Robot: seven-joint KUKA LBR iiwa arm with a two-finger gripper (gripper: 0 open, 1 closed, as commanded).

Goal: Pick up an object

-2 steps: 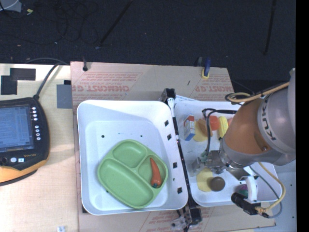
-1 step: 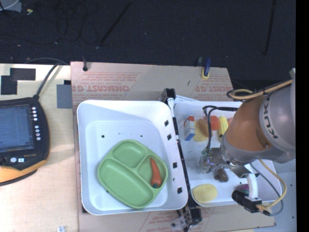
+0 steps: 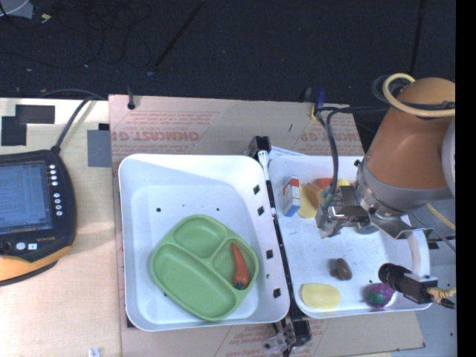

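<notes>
My gripper [image 3: 329, 226] hangs over the upper middle of the right bin [image 3: 309, 255], under the arm's orange band. Just left of it lie a small white, red and blue carton [image 3: 291, 196] and a yellow piece [image 3: 309, 201]. An orange-red thing [image 3: 324, 184] shows partly behind the gripper. Lower down in this bin are a brown lump [image 3: 341, 268], a pale yellow oval [image 3: 320, 296] and a purple and green ball [image 3: 378, 295]. Nothing is visibly held.
The left bin [image 3: 186, 175] holds a green divided plate [image 3: 195, 270] with an orange-red carrot-like piece [image 3: 239, 265] in its right compartment. A black clip strip [image 3: 269, 229] runs between the bins. A tablet pendant [image 3: 30, 203] lies on the bench at the far left.
</notes>
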